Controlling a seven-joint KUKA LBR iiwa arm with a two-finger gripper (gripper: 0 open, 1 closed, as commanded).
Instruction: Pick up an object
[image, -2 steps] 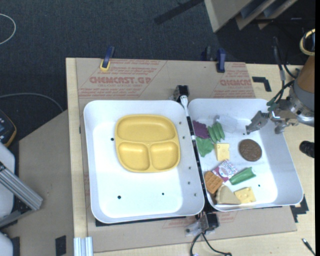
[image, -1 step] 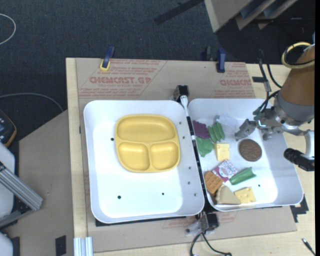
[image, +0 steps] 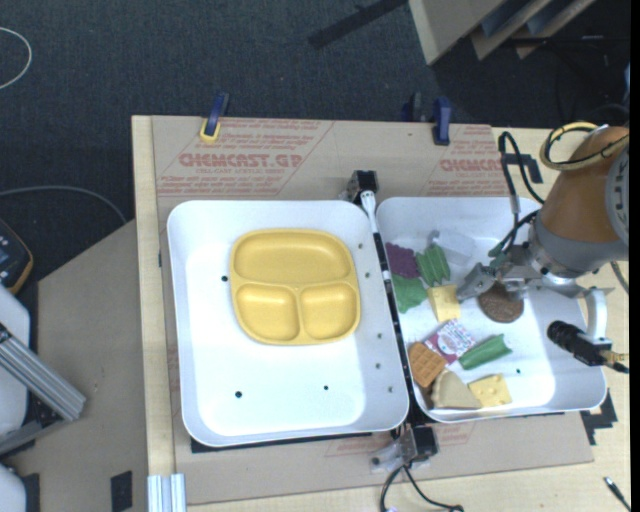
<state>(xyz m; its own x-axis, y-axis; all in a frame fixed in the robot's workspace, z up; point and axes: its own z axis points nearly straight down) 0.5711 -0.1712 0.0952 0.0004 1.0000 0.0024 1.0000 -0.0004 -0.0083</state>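
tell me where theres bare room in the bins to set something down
The left bin has bare floor below and left of the yellow tray. The right bin is crowded along its left half with toy food; a small bare patch lies at its lower right, below the end effector.

A: Where's the divided tray set?
B: In the left bin, toward its far half.
A: And right of that tray?
B: Right bin; small items are piled in its left part, w/ the gripper above them.
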